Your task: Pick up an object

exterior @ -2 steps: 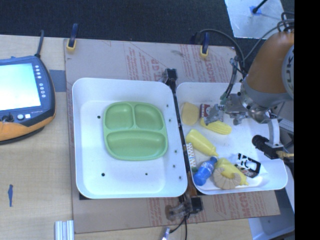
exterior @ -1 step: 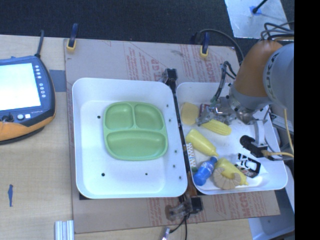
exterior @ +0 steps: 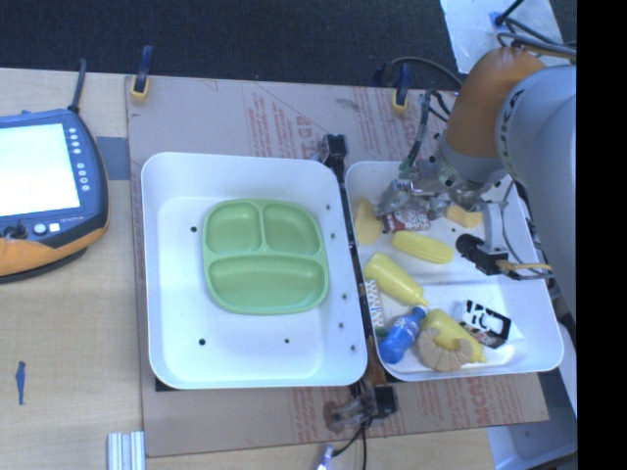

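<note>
My gripper point(exterior: 407, 202) reaches down into the far part of the right bin point(exterior: 534, 346), over a red and white object point(exterior: 405, 220) beside a yellow corn cob point(exterior: 422, 248). The grey arm and its orange band point(exterior: 490, 96) come in from the upper right. Nearer in the same bin lie a yellow bottle-like piece point(exterior: 394, 278), a blue and white bottle point(exterior: 402, 333), a tan scalloped piece point(exterior: 443, 349), a black and white object point(exterior: 485, 321) and a pale yellow piece point(exterior: 365, 221). Nothing visibly sits between the fingers.
The left bin point(exterior: 167, 262) holds a green divided plate point(exterior: 265, 256). A tablet-like pendant with an orange base point(exterior: 44, 189) rests at the bench's left edge. Clamps point(exterior: 140, 84) and cables sit along the far side of the board.
</note>
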{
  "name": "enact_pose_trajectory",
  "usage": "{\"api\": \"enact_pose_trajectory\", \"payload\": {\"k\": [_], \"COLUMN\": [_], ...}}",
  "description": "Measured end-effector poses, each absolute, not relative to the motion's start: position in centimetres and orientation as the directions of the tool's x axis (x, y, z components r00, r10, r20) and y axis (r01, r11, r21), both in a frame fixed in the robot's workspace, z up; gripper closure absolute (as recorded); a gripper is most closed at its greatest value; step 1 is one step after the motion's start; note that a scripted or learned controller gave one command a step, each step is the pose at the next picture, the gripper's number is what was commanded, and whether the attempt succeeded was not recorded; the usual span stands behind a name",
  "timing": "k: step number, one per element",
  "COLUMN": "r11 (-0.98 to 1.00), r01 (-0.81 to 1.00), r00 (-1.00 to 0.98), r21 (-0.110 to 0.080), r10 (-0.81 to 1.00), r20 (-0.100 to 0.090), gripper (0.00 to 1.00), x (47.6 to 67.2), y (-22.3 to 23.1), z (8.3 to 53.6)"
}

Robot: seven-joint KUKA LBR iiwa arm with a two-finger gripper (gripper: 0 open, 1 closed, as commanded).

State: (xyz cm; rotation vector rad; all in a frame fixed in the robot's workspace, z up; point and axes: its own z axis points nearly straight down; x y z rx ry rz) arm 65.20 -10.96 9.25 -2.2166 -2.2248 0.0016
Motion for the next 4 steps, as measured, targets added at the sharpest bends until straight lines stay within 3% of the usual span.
{"api": "enact_pose_trajectory", "payload": {"k": [1, 2, 3, 4], "r11": [0.002, 0.002, 0.005, 0.005], "r01": [1.0, 1.0, 1.0, 1.0], "r00": [-0.002, -0.002, -0.005, -0.005], "r21": [-0.004, -0.002, 0.001, -0.002], "r10": [1.0, 1.0, 1.0, 1.0], "r20": [0.0, 0.001, 0.0, 0.0], "gripper": [0.0, 0.0, 1.0, 1.0], "x": [61.2, 65.7, 65.8, 60.3], "y": [-17.2, -15.6, -15.6, -11.4], "z": [9.2, 9.5, 10.7, 17.8]}}
